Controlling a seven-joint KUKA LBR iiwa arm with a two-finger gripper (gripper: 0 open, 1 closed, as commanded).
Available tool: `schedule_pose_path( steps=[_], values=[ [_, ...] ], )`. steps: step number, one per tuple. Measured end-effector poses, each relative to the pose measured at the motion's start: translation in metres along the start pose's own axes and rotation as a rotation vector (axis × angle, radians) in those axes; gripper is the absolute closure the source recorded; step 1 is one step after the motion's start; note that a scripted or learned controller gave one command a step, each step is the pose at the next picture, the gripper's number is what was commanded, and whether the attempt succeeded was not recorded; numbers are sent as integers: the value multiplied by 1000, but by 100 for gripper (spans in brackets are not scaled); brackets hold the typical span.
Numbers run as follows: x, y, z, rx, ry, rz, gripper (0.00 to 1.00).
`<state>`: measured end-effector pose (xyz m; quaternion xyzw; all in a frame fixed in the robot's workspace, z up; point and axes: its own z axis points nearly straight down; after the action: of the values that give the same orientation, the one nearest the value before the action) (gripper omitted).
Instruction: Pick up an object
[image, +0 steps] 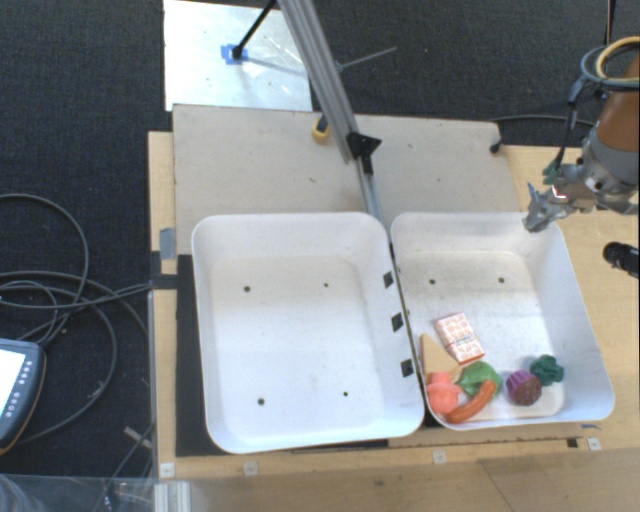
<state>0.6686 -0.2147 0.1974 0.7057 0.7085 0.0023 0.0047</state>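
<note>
Lying flat, possibly cardboard: pink box (459, 336).

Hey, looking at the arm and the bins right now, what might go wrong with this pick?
1. The toys are bunched in the right bin's near corner: the orange carrot touches the green piece, so a grab may catch two or slip.
2. The purple piece sits near the wall, which may block a finger.
3. The gripper hangs at the far rim, leaving a long reach.
</note>
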Motion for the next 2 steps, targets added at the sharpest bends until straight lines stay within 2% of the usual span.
schedule_pose_path(
  steps=[1,2],
  values=[
    [-2,5,-66,-1,0,-2,100],
    [-2,7,-88,3,1,-2,100]
  ],
)
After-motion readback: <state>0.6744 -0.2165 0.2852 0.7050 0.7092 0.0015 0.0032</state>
